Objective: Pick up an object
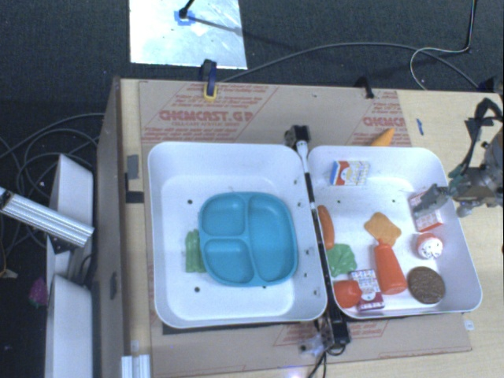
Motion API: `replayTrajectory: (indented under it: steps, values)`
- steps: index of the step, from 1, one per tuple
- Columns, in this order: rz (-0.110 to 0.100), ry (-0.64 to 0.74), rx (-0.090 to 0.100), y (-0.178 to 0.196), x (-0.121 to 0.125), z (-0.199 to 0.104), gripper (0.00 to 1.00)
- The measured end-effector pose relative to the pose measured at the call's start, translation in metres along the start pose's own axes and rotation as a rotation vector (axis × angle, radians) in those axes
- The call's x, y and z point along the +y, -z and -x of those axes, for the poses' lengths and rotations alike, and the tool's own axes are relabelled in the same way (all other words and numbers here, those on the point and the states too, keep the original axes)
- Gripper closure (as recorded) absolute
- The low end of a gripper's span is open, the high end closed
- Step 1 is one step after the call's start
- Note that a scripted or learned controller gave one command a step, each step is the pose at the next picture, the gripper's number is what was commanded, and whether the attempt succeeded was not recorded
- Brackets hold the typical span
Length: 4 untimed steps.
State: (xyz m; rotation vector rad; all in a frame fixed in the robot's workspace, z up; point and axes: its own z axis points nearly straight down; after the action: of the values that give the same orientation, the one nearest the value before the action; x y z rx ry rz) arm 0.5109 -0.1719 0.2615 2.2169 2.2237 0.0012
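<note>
Camera view — two bins [169, 211], one blue plate [246, 239], one cookie [426, 284]

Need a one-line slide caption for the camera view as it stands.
Gripper at the right bin's far edge; a blue tray lies in the left bin.

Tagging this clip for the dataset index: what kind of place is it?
Probably a robot lab test bench, not a kitchen: two white bins clamped side by side on a cardboard sheet, filled with toy food like a plastic carrot, with loose cables on dark carpet.
</note>
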Motion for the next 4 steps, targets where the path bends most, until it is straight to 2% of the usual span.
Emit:
replayTrajectory:
  steps: [1, 2, 3, 4]
  values:
    - [-0.003, 0.0, 0.001, -0.106, 0.027, -0.02, 0.0]
    - [0.0, -0.002, 0.0, -0.177, 0.026, -0.021, 0.0]
    - [-0.001, -0.002, 0.001, -0.177, -0.01, -0.032, 0.0]
    - [0.001, 0.0, 0.001, -0.167, -0.008, -0.032, 1.0]
